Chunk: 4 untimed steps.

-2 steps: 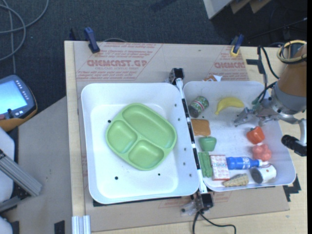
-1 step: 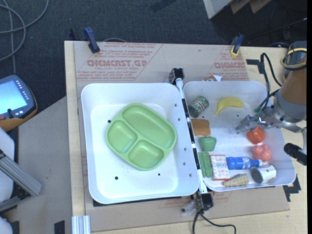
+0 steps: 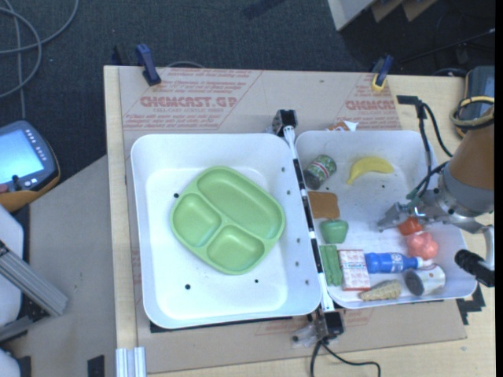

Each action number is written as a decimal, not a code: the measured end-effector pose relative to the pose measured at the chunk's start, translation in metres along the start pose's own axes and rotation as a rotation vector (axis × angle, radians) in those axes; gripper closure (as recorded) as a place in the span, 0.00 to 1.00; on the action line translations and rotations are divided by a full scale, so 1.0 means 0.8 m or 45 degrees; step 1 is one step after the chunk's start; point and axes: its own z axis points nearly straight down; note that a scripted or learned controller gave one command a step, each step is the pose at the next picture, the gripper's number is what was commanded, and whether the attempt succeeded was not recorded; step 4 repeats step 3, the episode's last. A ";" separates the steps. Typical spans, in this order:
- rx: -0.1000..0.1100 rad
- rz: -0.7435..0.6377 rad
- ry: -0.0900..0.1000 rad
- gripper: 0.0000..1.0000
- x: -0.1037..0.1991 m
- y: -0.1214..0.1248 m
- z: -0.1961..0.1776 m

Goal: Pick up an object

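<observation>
The arm [image 3: 471, 175] comes in from the right edge and leans down over the right bin [image 3: 357, 141], its orange band uppermost and the grey wrist below it, angled toward the bin's right-hand side. The gripper [image 3: 405, 214] sits low in that bin, its metal parts pointing left, just above an orange-red piece [image 3: 409, 227] and a pink ball [image 3: 424, 246]; from here I cannot tell how the pincer is set, or whether anything is caught in it. A black cable [image 3: 425, 136] loops up from the wrist past the bin's back rim. Around it the bin is crowded: a can [image 3: 320, 170] lies tilted at the back left, a banana [image 3: 369, 167] just right of it, a brown square [image 3: 323, 205] below the can, and a green pepper [image 3: 335, 230] below that. Along the front lie a green stick [image 3: 331, 264], a red-and-white carton [image 3: 353, 265], a blue bottle [image 3: 391, 263], a tan crust-like piece [image 3: 381, 290] and a grey cup [image 3: 422, 281] on its side. The left bin [image 3: 149, 210] holds a green divided tray [image 3: 228, 219], well apart from the arm.
</observation>
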 end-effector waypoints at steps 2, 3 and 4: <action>-0.015 -0.011 -0.005 1.00 0.087 0.076 -0.002; -0.021 -0.014 0.001 1.00 0.194 0.073 -0.134; -0.021 -0.014 0.001 1.00 0.194 0.073 -0.134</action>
